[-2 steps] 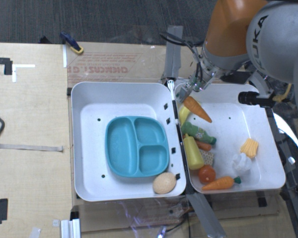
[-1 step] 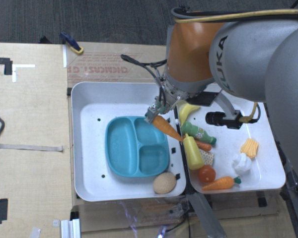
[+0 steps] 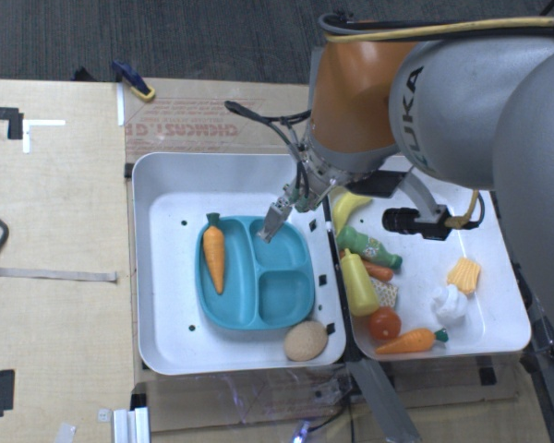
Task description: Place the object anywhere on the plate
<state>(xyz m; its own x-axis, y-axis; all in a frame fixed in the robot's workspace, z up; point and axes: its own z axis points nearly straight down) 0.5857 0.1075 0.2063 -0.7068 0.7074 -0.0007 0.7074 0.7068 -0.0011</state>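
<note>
Carrot point(image 3: 213, 257): lies in the plate's point(image 3: 258, 314) nine-o'clock compartment — placement looks done.
Hand point(image 3: 271, 226): over the twelve-o'clock compartment — finger state, cannot tell.

bright, even overhead light, soft shadows inside the white bins point(image 3: 148, 275), arm point(image 3: 462, 90) slightly blurred up close.

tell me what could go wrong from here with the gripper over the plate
The gripper sits low over the blue plate, so it could catch a divider ridge or nudge the plate. The carrot already lying in the long left compartment could get knocked out. The arm crosses the right bin, close to the banana.
</note>
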